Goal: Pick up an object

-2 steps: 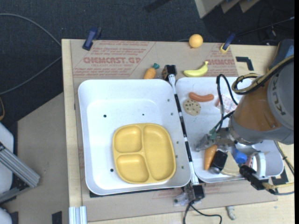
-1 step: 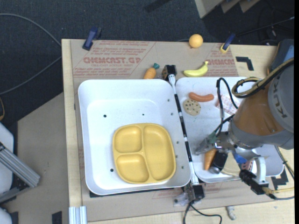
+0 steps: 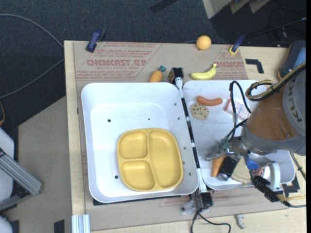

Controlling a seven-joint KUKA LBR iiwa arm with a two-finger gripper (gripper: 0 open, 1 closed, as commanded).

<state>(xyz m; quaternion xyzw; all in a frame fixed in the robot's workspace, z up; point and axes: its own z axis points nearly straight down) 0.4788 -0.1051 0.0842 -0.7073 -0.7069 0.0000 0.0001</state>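
My gripper [image 3: 219, 153] is low in the right bin [image 3: 214, 125], near its front left part, on the grey arm with the orange band [image 3: 267, 120]. Just below it lies an orange carrot-like piece [image 3: 216, 167], beside a black block [image 3: 228, 168]. Whether the gripper touches either of them I cannot tell. Farther back in the same bin lie a sausage [image 3: 209, 101], a brown cookie [image 3: 199, 111] and a red and white packet [image 3: 234, 108].
The left bin [image 3: 97, 106] holds a yellow divided plate [image 3: 149, 158]. Behind the bins on the bench lie a banana [image 3: 204, 74], an orange ball [image 3: 204, 42] and a small carrot toy [image 3: 156, 75]. Blue clamps [image 3: 95, 40] [image 3: 236, 44] sit at the bench's back edge.
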